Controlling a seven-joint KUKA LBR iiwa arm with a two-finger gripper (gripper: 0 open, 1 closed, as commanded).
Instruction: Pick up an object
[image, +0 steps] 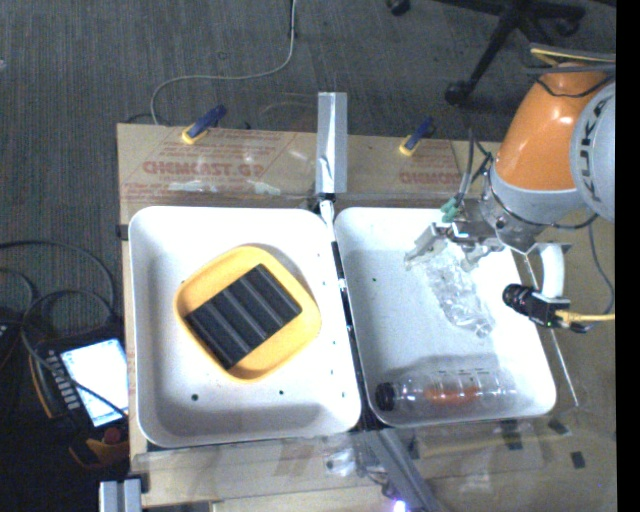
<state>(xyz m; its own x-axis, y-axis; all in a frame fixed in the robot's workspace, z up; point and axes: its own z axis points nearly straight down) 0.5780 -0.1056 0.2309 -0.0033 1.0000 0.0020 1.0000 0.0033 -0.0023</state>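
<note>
- Gripper (447, 238) hung over the far part of the right bin (380, 300); its opening could not be made out.
- Clear crumpled plastic (455, 285) lay in that bin, just beneath the gripper (contact unclear).
- Bottle (447, 390) lay along that bin's near wall.
- Yellow-and-black pad (248, 311) sat in the left bin (160, 240).

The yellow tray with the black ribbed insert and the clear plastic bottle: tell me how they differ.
The yellow tray with the black ribbed insert is opaque and flat, lying at a slant mid left white bin. The clear plastic bottle is see-through and rounded, lying on its side along the right white bin's near wall. Both are apart from the gripper.
</note>
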